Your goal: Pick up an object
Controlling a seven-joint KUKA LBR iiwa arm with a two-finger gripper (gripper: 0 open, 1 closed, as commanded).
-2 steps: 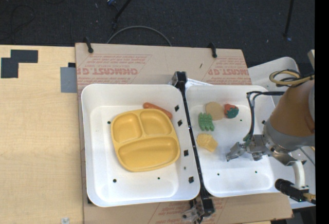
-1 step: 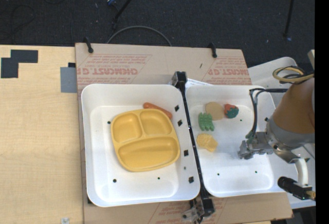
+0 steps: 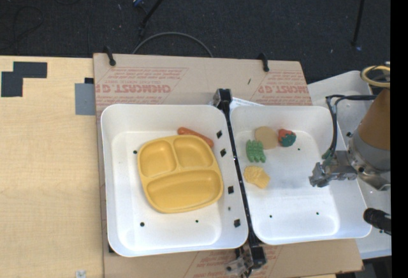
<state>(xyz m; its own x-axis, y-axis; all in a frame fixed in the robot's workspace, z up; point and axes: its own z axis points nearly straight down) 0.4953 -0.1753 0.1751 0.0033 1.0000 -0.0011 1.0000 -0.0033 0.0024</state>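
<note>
The right bin (image 3: 299,219) holds several small objects: a green ridged piece (image 3: 255,152), a yellow ridged piece (image 3: 257,176), a tan round piece (image 3: 266,137) and a small red and teal piece (image 3: 286,138). The gripper (image 3: 325,176) sits low at the right bin's right side, well right of these objects, on the grey arm with its orange band (image 3: 381,118). Nothing shows between its fingers.
The left bin (image 3: 127,219) holds a yellow divided plate (image 3: 180,173) with an orange carrot-like piece (image 3: 195,135) behind it. A black divider (image 3: 234,175) runs between the bins. Brown cardboard (image 3: 191,82) lies under both. Wooden bench surface (image 3: 44,175) lies to the left.
</note>
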